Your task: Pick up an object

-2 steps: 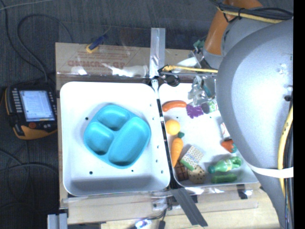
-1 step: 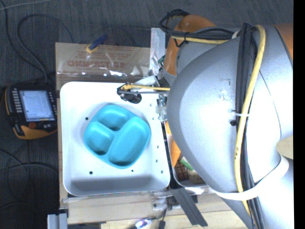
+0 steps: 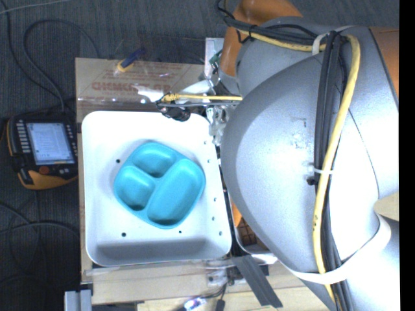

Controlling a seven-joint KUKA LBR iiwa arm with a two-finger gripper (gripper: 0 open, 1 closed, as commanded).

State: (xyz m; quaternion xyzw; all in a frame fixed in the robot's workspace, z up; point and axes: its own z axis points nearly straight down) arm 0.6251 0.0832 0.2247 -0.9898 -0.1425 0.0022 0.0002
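Landmark: the white bin (image 3: 97, 238). Left of it, on the dark floor, lies a handheld control pad (image 3: 42, 149) with a lit screen and an orange rim. Behind the bin's far edge sits a brown cardboard sheet (image 3: 123, 83). Inside the bin, near its centre, a blue divided dish (image 3: 160, 184) with three compartments lies flat and uncovered. Right of the bin, the grey arm (image 3: 311, 154), with yellow and black cables running along it, covers the bench. The gripper cannot be made out, so its state cannot be told, nor its position relative to the dish.
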